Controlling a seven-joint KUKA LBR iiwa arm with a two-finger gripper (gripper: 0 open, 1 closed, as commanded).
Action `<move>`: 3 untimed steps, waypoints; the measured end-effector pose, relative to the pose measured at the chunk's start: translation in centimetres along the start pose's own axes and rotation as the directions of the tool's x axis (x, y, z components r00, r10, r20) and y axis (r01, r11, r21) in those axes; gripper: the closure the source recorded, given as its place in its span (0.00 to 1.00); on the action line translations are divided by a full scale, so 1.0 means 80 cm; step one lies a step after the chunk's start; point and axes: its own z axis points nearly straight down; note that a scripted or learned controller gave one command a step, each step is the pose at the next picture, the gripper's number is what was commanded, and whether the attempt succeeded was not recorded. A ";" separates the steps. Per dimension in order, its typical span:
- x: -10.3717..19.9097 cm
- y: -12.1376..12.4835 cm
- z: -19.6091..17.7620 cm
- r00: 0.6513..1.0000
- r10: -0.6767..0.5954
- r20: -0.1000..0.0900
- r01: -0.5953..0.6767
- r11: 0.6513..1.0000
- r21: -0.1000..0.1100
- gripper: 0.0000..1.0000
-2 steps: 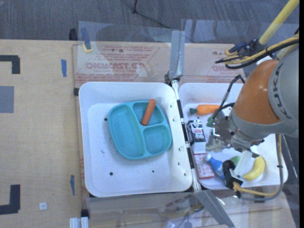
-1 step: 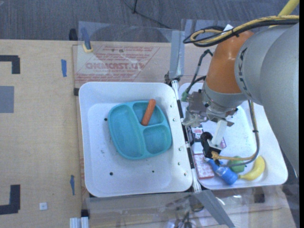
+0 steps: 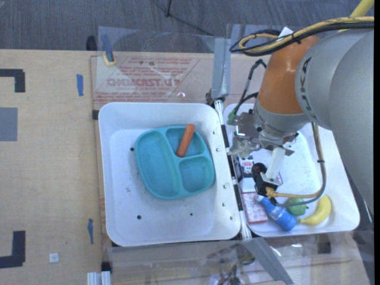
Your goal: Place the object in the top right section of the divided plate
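Carrot (image 3: 186, 140) lies in the teal divided plate's (image 3: 155, 174) top right section, leaning on the divider, so a bump from the gripper (image 3: 256, 158), whose jaw state I cannot tell, could roll it out.

A tan wooden bench (image 3: 47, 177) carries black squares and blue tape (image 3: 79, 85) marks. Grey carpet (image 3: 71, 10) lies beyond, crossed by a black cable (image 3: 172, 8).

Smooth matt teal plastic: divided plate (image 3: 172, 172). Matt orange carrot (image 3: 186, 140), plastic-looking. Glossy white plastic, speckled: left bin (image 3: 119, 212). Glossy yellow banana (image 3: 317, 212), blue bottle (image 3: 279, 214). Pale raw wood: bench top (image 3: 47, 177). Satin grey and orange arm shell (image 3: 297, 76).
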 end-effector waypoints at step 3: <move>-0.150 -0.077 0.008 0.984 0.176 -0.004 -0.176 0.984 0.003 1.00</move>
